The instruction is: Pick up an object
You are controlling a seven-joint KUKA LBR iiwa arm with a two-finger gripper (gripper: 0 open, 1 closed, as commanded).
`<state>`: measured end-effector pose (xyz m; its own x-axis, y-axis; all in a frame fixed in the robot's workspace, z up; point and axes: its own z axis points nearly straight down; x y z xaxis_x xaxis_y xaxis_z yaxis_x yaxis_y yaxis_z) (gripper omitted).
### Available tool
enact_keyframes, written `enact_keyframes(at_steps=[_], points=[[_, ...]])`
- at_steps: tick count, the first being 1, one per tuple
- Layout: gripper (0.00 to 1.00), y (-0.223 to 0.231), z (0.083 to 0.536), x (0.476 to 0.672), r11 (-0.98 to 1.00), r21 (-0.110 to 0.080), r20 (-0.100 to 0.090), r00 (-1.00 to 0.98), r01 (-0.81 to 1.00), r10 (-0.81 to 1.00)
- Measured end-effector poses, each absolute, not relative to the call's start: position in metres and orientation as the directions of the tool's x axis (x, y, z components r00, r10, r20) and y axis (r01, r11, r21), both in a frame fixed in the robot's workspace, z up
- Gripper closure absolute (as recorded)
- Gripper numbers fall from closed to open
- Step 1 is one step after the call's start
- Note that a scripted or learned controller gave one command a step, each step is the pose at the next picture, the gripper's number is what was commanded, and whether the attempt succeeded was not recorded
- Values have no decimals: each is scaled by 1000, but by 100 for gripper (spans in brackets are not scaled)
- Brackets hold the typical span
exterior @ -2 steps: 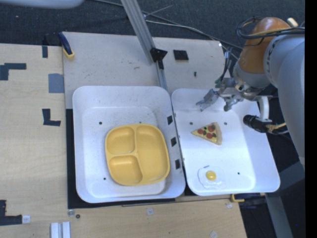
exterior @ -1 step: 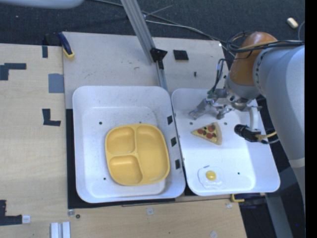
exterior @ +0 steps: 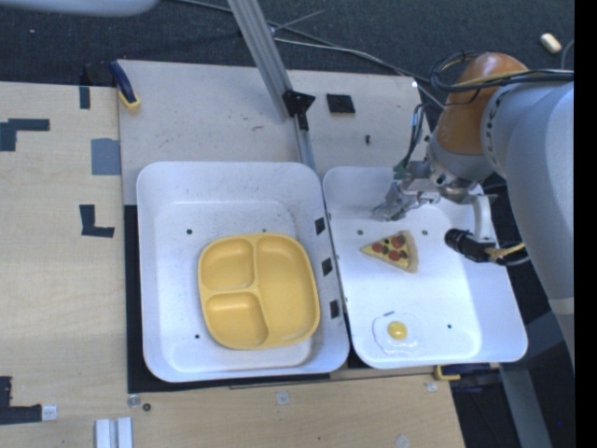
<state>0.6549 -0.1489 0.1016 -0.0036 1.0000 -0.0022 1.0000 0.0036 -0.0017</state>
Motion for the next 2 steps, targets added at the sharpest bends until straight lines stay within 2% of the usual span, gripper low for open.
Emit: enact_keyframes(at_steps=[2], points=[[100,-149,218,654,2,4,-1,-2,1000,1000]])
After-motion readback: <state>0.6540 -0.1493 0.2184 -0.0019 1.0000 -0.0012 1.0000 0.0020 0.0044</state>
